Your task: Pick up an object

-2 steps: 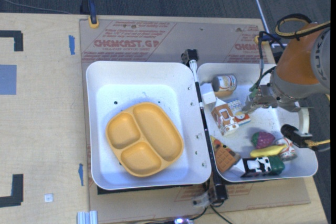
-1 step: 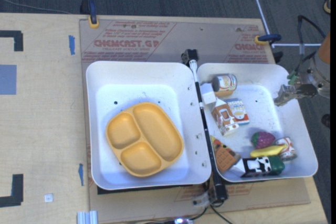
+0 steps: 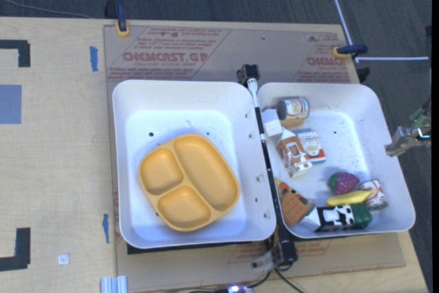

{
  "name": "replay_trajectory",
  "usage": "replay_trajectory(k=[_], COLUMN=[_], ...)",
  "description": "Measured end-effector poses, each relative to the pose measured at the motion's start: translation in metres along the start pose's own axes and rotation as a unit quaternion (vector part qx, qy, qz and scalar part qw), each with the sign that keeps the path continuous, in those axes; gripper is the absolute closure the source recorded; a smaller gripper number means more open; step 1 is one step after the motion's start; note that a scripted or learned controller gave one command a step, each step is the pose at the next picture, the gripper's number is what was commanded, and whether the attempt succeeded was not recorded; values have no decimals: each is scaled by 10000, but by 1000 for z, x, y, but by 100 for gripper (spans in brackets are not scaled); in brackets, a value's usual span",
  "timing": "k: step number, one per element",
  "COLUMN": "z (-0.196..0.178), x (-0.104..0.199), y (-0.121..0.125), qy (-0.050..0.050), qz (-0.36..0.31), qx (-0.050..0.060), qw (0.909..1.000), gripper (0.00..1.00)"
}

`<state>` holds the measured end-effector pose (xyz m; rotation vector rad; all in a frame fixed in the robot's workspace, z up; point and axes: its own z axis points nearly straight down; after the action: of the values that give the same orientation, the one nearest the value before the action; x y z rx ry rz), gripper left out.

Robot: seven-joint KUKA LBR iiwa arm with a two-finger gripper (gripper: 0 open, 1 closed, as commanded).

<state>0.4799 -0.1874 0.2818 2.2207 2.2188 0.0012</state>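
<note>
The pincer (image 3: 413,134) hovered at three o'clock, off the right bin's (image 3: 384,113) rim; its spread couldn't be told. A yellow divided plate (image 3: 188,180) filled the left bin (image 3: 137,106).

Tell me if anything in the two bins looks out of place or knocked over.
Nothing looks spilled or broken. The can in the right bin lies on its side rather than upright, and the small carton lies flat and askew. The yellow divided plate sits flat but turned at an angle in the left bin.
</note>
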Motion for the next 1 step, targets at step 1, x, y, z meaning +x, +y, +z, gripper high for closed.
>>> replay_trajectory(k=[1], z=[187], x=[64], y=[-1], qy=[3], qz=[-2], qx=[1], qw=[10000], gripper=[100])
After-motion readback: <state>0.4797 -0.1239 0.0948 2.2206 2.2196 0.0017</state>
